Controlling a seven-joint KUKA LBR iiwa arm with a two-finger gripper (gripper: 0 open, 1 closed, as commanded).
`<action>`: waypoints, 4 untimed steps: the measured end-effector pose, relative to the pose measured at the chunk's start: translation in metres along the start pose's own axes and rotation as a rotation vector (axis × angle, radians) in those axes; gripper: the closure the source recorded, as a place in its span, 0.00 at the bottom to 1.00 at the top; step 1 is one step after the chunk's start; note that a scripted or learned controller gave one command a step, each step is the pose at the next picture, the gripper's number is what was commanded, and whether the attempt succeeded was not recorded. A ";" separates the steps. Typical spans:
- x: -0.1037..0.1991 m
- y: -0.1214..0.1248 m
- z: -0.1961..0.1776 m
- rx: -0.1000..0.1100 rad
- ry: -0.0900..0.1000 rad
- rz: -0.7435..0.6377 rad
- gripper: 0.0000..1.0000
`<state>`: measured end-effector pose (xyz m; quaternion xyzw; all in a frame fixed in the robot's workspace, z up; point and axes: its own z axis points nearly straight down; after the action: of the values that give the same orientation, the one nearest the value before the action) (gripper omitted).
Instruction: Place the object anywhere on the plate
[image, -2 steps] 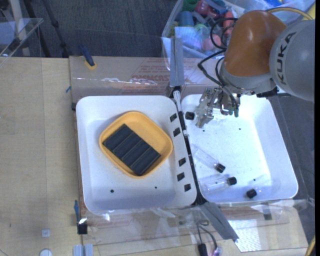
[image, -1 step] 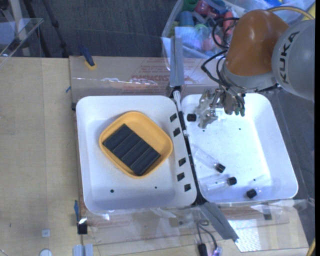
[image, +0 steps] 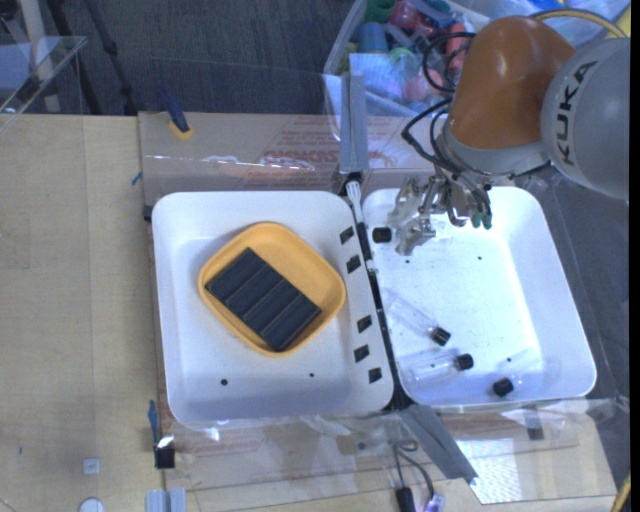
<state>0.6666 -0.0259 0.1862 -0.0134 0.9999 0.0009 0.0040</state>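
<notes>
Two white bins (image: 180, 390) — wooden bench (image: 70, 300).

Brightness: evenly bright, soft overhead light.
Glare: the white bin (image: 540, 300) under the gripper (image: 440, 215) is washed out, its floor nearly featureless.
Shadows: faint, soft-edged; the yellow plate (image: 272, 288), well left of the gripper, casts a dim one on its bin's floor.
Sharpness: mildly soft throughout; clutter behind the gripper is blurred.
Reflections: clear plastic sheeting below the gripper catches pale highlights.

Dark ridged slab (image: 263, 295) lying flat, diagonal, on yellow square plate (image: 325, 282), left bin.
</notes>
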 end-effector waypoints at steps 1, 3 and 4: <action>-0.002 0.008 0.000 -0.001 -0.001 -0.127 1.00; 0.000 0.011 0.000 -0.001 0.002 -0.297 1.00; -0.002 0.000 0.000 -0.001 -0.001 -0.412 1.00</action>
<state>0.6681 -0.0261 0.1864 -0.2175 0.9760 0.0003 0.0045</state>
